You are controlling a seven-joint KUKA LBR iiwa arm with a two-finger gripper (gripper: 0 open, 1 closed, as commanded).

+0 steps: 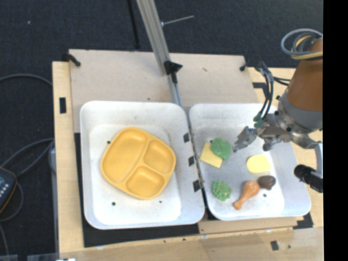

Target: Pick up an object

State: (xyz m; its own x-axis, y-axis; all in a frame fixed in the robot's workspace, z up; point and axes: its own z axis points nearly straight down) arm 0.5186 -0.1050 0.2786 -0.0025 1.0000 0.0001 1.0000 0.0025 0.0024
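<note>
My gripper [253, 143] hovers over the upper middle of the right bin [231, 116], its two dark fingers spread open with nothing between them. Just left of it lie a green leafy piece [221, 147] and a yellow wedge [210, 157]. Below it sits a pale yellow round piece [259, 163], with a small brown piece [266, 182] and a tan drumstick [247, 194] nearer the front. A green knobbly piece [221, 190] rests at the front left of this bin.
A yellow compartment plate [138, 162] lies in the left bin [95, 118]. A slanted metal post [157, 37] rises behind the bins and meets the bench between them. Cables [267, 94] hang beside the arm's orange band [305, 88].
</note>
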